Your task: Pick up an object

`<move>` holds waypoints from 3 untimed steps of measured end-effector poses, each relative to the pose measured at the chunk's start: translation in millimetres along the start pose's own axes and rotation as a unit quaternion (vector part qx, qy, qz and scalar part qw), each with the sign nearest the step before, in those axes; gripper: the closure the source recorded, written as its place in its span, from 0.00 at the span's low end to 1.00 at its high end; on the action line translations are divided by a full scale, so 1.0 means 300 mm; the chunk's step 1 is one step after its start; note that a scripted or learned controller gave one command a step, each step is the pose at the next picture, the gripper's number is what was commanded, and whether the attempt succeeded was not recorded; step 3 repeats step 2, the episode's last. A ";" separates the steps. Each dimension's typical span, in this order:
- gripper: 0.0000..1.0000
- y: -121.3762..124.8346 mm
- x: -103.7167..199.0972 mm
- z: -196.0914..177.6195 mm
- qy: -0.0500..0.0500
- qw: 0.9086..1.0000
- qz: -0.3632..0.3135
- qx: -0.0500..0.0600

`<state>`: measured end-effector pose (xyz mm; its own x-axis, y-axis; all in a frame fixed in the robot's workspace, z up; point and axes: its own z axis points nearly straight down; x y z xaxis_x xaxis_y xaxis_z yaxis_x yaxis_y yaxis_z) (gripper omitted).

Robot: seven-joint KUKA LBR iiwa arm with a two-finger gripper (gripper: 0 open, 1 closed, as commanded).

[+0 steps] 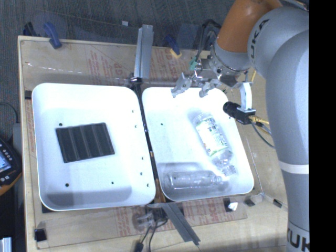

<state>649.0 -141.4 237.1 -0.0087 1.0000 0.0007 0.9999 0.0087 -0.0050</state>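
Note:
Two clear plastic bottles lie in the right bin [157, 140]. One bottle [212, 138] with a white label lies lengthwise near the bin's right side. The other bottle [193, 180] lies crosswise along the front wall. My gripper [192, 86] hangs over the back edge of the right bin, above and behind the labelled bottle. Its two fingers are spread apart with nothing between them.
The left bin [47, 109] holds a dark ribbed rectangular pad [85, 142]. A grey metal bar [143, 51] stands upright behind the gap between the bins. Blue clamps [52, 34] sit on the bench's back edge. The arm's large grey body fills the right side.

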 end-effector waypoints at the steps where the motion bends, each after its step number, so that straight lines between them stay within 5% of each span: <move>1: 0.00 -0.088 -0.229 0.233 0.000 0.997 0.076 0.000; 2: 0.00 -0.193 -0.205 0.222 0.000 0.998 0.058 -0.001; 3: 0.00 -0.193 -0.205 0.222 0.000 0.998 0.058 -0.001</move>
